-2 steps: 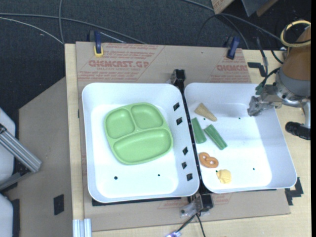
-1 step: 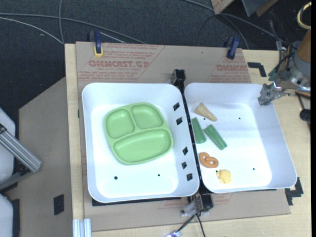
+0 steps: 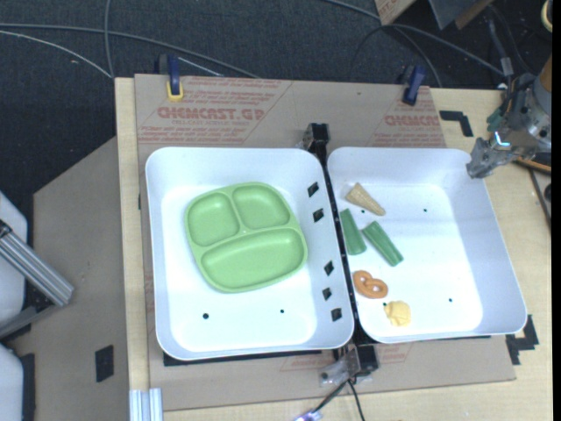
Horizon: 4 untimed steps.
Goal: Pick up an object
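Your grey two-finger gripper [image 3: 485, 159] hangs at the right bin's [image 3: 456, 314] far right corner, over the rim; you can't tell how its tips stand, and nothing shows between them. Inside that shallow white bin, along its left side, lie a tan cone-shaped wedge [image 3: 365, 199], two green sticks [image 3: 368, 238], an orange pretzel-shaped piece [image 3: 370, 285] and a small yellow lump [image 3: 398, 313]; over in the left bin [image 3: 175, 323] sits a green three-compartment plastic plate [image 3: 245, 236].

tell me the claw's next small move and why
Probably swing left and down over the right bin: the claw sits at that bin's far right corner, while the green sticks, pretzel and other pieces lie along its left side.
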Motion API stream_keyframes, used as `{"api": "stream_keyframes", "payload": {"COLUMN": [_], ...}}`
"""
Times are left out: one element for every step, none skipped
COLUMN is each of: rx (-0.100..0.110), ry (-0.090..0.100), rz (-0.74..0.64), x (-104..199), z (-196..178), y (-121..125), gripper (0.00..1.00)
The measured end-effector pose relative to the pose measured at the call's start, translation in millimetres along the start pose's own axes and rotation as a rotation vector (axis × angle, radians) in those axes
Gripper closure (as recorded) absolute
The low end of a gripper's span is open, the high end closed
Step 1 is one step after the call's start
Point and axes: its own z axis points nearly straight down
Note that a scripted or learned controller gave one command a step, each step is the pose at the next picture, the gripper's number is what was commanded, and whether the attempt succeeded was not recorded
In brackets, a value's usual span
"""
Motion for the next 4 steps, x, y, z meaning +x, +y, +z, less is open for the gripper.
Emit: {"api": "stream_keyframes", "payload": {"rx": [0.007,0.006,0.007,0.007], "ry": [0.004,0.004,0.003,0.004], "rz": [-0.003,-0.004,-0.002,-0.003], "x": [48.4,101.9,148.7,194.0], "z": [9.5,-0.5,7.9,-0.3], "y": [-19.6,-29.0,-37.5,-57.5], "gripper": [1.0,1.0,1.0,1.0]}}
